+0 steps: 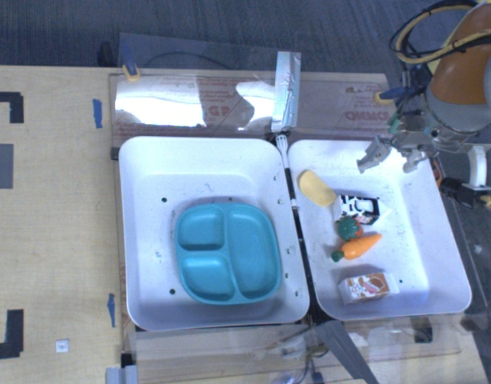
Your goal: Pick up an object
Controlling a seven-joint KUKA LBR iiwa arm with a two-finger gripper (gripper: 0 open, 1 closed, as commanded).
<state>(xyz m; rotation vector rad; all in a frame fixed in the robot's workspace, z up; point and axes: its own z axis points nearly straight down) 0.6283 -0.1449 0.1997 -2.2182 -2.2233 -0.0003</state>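
Observation:
My gripper (392, 157) hangs over the far right corner of the right bin (445, 270), its two fingers spread apart with nothing between them. In that bin lie a yellow lemon-shaped piece (316, 187), a black-and-white packet (359, 207), a small green and red item (348, 228), an orange carrot (359, 246) and a small brown carton (365, 286). All of them lie nearer and to the left of the gripper, apart from it.
The left bin (141, 174) holds a blue divided plate (227, 251). A clear plastic sheet and a metal bracket (286, 90) stand behind the bins. Cables loop above the arm's wrist (461, 62) at the right.

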